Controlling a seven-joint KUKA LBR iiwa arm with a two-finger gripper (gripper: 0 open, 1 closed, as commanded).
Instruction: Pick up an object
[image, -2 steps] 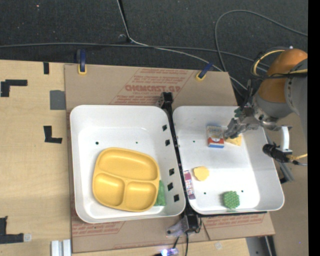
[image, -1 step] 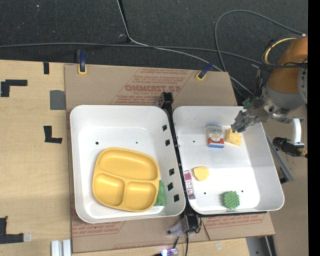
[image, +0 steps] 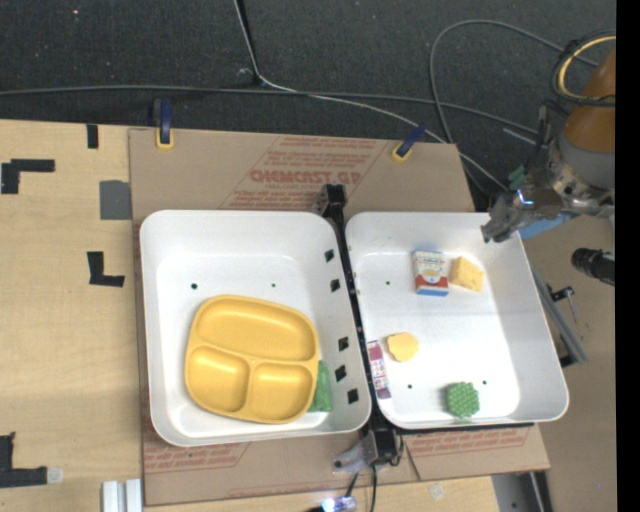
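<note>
Camera view: one yellow tray (image: 250, 358), two bins (image: 165, 300).

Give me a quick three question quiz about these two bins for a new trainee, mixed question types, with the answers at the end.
1. True or false: the yellow divided tray lies in the right bin.
2. Multiple choice: which item touches or nearly touches the small carton? A) green scrubby piece B) yellow wedge C) round yellow piece
3. Fill in: the hand is above the right bin's far ____ corner, as the camera sees it.

Key
1. False; it lies in the left bin.
2. B; the wedge sits just right of the carton.
3. Right.
</note>
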